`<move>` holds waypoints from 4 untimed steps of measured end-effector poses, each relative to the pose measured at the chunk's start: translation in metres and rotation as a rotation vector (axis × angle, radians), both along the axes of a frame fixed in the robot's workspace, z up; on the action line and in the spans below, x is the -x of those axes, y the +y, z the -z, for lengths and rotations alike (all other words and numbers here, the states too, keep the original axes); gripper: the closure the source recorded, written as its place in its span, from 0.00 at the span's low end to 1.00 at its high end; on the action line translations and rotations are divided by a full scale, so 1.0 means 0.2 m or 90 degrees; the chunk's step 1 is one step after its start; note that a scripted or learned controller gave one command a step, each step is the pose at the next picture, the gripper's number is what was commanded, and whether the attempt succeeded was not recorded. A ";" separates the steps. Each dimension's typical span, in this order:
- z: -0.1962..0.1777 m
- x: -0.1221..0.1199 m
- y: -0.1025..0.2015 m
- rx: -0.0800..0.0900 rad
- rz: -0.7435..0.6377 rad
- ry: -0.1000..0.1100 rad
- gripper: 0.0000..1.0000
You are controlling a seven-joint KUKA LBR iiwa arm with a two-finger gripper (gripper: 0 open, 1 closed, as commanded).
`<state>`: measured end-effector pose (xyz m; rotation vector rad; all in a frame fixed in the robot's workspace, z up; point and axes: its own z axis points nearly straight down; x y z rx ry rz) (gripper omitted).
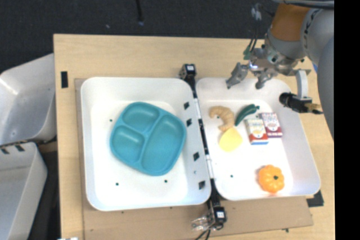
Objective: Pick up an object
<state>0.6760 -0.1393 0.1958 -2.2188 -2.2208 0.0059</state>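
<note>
An object to pick is what we are after, and our landmark is the hinge strip between the two shallow white bins. Left of the strip, the left white bin carries a teal plastic tray with three compartments, lying flat. Just right of the strip, in the right white bin, we find a tan ginger-shaped piece with a pale yellow rounded wedge below it. Further right lies a dark green pepper-like pod, its long axis slanting up to the right, then a small white carton with red and blue print, and lower down a small orange pumpkin. The two-finger gripper hangs over the bin's far rim, fingers spread apart and holding nothing. We judge the green pod nearest: it lies just toward the camera from the gripper, so the move is a short reach down and toward us.
</note>
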 end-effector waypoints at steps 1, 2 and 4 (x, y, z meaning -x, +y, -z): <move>0.31 0.02 0.01 0.000 0.000 -0.001 0.00; 0.48 0.02 0.01 0.001 0.000 -0.002 0.00; 0.08 0.00 -0.01 0.000 0.002 -0.007 1.00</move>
